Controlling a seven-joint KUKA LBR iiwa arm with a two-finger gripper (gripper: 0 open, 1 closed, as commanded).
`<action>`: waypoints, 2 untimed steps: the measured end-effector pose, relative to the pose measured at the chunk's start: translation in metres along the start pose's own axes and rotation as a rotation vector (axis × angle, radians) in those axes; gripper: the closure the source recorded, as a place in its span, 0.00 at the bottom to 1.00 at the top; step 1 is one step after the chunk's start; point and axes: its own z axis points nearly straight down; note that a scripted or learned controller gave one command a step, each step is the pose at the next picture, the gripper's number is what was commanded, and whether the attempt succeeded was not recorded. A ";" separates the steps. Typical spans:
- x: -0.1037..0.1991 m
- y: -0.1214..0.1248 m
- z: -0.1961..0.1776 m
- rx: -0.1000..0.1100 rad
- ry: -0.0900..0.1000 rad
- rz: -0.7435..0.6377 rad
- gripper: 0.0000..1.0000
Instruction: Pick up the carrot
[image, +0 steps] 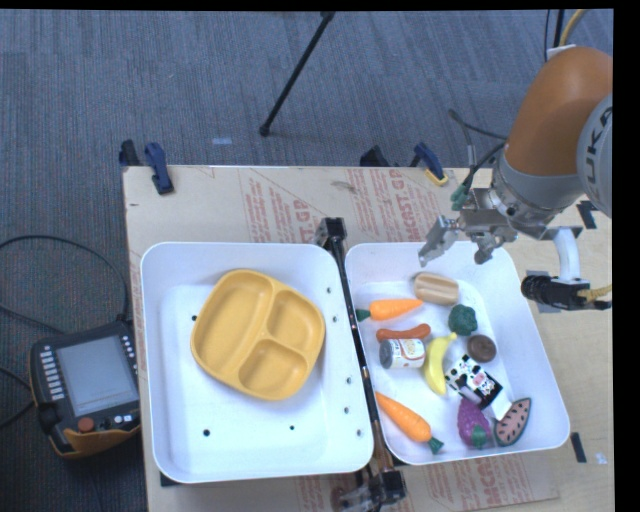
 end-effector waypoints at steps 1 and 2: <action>0.008 -0.027 0.155 0.017 0.004 -0.119 0.00; 0.013 0.015 0.167 0.003 0.001 0.070 0.00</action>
